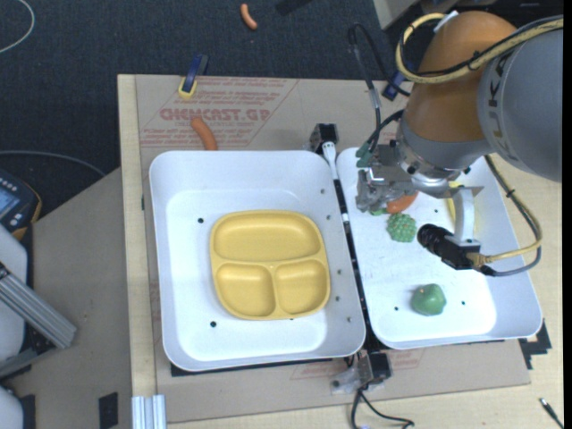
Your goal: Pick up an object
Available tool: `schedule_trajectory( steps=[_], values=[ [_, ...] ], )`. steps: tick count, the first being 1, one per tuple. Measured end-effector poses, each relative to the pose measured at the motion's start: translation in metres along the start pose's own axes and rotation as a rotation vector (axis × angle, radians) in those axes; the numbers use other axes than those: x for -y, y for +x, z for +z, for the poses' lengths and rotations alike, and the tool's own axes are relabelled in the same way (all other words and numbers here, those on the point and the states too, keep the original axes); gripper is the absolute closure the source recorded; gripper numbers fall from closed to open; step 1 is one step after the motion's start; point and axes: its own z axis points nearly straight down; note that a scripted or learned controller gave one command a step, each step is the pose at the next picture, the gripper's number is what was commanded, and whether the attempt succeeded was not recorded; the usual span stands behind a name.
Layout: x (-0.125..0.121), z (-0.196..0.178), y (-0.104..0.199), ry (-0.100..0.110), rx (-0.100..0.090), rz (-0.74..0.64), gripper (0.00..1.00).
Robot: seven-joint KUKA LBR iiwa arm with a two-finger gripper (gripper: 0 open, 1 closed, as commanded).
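Note:
My gripper (374, 197) hangs low over the back left part of the right bin (500, 315), close to the wall shared with the left bin. An orange carrot-like piece (401, 204) lies just right of the gripper, touching or nearly touching it. A knobbly green piece (402, 229) sits just in front of the carrot. A round green fruit (428, 300) rests nearer the front of the bin. A pale yellow piece (465, 214) lies at the right, partly hidden by the wrist. I see nothing held.
The left bin (179, 320) holds a yellow divided plate (267, 264). Behind the bins, an orange piece (205, 133) and a blue-yellow clip (190, 78) lie on the cardboard. The arm's bulk covers the right bin's back.

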Motion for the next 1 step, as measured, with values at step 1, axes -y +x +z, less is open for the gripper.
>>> schedule_trajectory(
  steps=[1],
  values=[
    [0.0051, 0.0086, 0.0402, 0.0, 0.002, 0.003, 1.0]
  ],
)
